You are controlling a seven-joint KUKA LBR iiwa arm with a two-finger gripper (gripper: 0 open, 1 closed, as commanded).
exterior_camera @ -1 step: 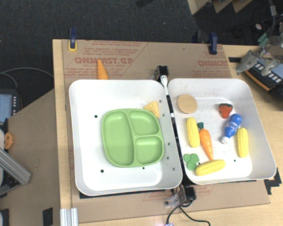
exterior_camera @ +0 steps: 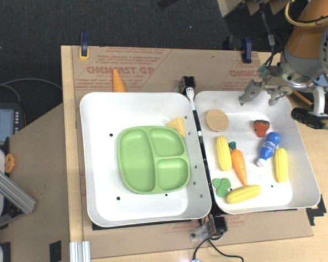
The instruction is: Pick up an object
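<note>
Jaws: spread apart, nothing between them; the gripper (exterior_camera: 263, 93) hangs over the upper edge of the right bin (exterior_camera: 306, 192), its two grey fingers splayed left and right, seemingly clear of the bin floor, though the slanted view leaves height unsure.
Arm: grey with orange band (exterior_camera: 312, 31), cut off by the upper right corner of the frame.
Left bin (exterior_camera: 95, 146): holds a green divided plate (exterior_camera: 153, 158) at its centre; a pale yellow wedge (exterior_camera: 176, 125) touches the plate's upper right rim. Wide bare floor along the bin's left and lower sides.
Right bin: crowded in its lower half, open floor at upper right below the gripper.
Carrot (exterior_camera: 239, 165): centre of right bin, between corn cob (exterior_camera: 223, 153) on the left and blue bottle (exterior_camera: 268, 148) on the right.
Second corn cob (exterior_camera: 281, 165): upright, near the right wall.
Yellow piece (exterior_camera: 243, 194): lying low, beside a green leafy item (exterior_camera: 222, 186).
Tan disc (exterior_camera: 217, 120): upper left of right bin.
Red item (exterior_camera: 261, 127): small, hard to identify, lower right of the disc.
Orange cone (exterior_camera: 118, 81): outside bins, upper left, on cardboard.
</note>
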